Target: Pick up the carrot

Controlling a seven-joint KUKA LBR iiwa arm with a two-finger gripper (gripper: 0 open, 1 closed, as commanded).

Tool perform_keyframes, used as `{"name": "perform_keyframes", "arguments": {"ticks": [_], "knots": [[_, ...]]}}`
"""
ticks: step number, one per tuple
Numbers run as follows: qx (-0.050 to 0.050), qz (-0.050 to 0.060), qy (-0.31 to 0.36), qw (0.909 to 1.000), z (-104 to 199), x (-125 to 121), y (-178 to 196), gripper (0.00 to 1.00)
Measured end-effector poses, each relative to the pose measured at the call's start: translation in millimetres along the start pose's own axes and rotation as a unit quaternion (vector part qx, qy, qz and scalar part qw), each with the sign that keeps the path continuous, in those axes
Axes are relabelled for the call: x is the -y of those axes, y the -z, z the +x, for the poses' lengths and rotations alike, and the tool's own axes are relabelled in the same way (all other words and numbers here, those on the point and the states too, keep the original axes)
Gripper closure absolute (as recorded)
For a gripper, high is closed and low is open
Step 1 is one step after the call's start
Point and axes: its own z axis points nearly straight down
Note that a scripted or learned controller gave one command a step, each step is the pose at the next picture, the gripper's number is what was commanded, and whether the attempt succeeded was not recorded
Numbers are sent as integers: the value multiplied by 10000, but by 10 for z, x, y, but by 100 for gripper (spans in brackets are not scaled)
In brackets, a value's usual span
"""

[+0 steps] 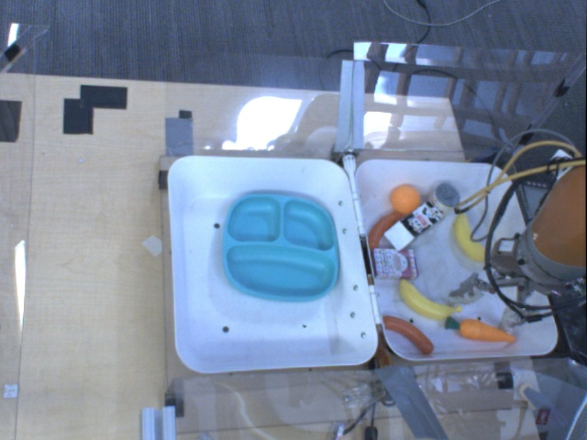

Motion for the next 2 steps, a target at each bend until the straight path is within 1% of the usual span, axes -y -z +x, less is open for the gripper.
{"name": "perform_keyframes", "arguments": {"ticks": [1, 2], "knots": [[21, 15, 1613, 9869, 11, -67, 1, 0], [37, 86, 1602, 9870, -18, -25, 136, 100]]}}
